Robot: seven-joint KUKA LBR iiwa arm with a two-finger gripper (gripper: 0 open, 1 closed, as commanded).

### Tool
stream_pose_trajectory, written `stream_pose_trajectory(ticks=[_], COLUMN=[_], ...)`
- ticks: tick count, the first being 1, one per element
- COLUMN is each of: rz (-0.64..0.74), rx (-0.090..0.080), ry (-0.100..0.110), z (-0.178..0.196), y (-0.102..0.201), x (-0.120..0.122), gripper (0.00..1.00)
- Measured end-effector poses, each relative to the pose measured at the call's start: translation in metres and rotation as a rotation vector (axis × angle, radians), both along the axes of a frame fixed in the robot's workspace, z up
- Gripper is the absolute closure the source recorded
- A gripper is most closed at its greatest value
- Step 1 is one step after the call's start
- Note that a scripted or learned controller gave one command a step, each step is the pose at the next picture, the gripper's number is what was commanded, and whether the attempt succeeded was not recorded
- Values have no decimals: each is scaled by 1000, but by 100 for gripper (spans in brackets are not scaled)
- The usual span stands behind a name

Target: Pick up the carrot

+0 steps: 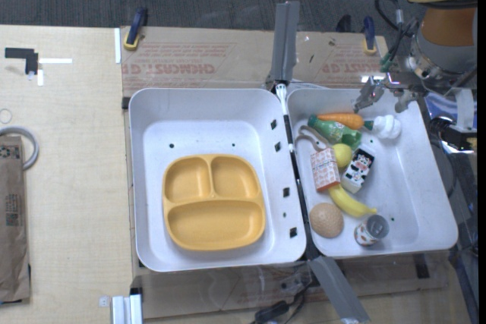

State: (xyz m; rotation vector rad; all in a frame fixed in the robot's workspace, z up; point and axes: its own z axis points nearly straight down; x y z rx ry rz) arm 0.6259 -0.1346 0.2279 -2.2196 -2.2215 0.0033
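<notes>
A grey KUKA arm with an orange band reaches in from the right, its claw point(374, 93) poised over the far edge of the right bin point(425, 239) and just up and to the right of the carrot point(341, 120), which it has not touched. The carrot lies in the upper part of that bin with its long axis running roughly left to right, the thick orange end toward the left and the tip pointing right at a white bottle point(386, 127) beside it. Directly below the carrot, and touching it along its length, sits a green vegetable point(335, 133); lower still are a lemon point(342, 155), a small red-and-white carton point(324, 168), a black-and-white milk carton point(358, 168), a banana point(350, 202), a tan round fruit point(326, 219) and a small can point(370, 230).

The claw's fingers appear slightly parted and carry nothing, though at this size the gap is hard to judge. The coming move looks to turn on a short drop down and to the left, with the fingers set across the carrot's narrow width rather than along it. The crowding by the green vegetable could spoil the close. The yellow divided plate point(214, 201) sits alone in the left bin point(144, 163), well away from the carrot.
</notes>
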Motion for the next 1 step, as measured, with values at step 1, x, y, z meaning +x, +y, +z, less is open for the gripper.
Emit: stream_pose_trajectory(ticks=[1], rz=[211], rx=[0], ry=[-2], z=[-89], y=[-27], x=[33], gripper=[0])
